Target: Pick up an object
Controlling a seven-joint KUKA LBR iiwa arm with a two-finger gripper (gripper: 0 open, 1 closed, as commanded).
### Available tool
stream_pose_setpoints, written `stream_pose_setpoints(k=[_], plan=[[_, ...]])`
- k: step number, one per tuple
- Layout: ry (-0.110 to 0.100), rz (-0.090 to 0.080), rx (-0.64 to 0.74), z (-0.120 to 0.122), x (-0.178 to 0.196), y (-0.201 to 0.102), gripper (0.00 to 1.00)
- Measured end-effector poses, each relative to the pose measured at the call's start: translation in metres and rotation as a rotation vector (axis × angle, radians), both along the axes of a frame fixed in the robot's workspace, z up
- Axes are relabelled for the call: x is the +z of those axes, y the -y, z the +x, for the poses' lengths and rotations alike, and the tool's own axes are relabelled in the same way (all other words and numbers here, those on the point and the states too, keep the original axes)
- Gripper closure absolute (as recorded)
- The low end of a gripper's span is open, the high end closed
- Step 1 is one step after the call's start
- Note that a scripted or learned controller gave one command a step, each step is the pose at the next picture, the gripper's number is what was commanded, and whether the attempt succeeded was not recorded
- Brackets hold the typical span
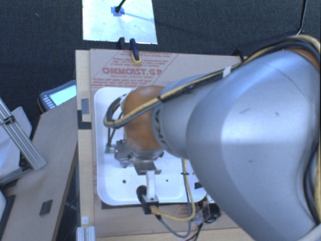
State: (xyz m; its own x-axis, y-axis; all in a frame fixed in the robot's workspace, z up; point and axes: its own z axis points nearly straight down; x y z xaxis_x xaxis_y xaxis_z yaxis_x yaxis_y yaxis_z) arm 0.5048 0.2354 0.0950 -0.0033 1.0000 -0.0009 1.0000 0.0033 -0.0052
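Note:
The grey arm, with its orange band [140, 119], reaches in from the right and hangs low over the left white bin [103, 134]. It covers most of the bin's floor and all of the right side of the bench. My gripper [125, 154] sits under the orange band, just above the bin floor near the middle. Its tips are hidden by the wrist. A bare strip of white floor shows along the bin's left side and front edge, marked by a small dark dot [124, 181].
A cardboard sheet with red lettering [133, 70] lies under the bins, held by clamps [133, 49] at the back. A shiny metal plate [118, 14] lies beyond it. A tablet [59, 97] and an aluminium rail [20, 137] stand to the left.

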Motion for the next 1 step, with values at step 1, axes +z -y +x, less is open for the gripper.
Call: stream_pose_setpoints(k=[1], plan=[[0.001, 0.000, -0.003, -0.0195, 0.0103, 0.0264, 1.00]])
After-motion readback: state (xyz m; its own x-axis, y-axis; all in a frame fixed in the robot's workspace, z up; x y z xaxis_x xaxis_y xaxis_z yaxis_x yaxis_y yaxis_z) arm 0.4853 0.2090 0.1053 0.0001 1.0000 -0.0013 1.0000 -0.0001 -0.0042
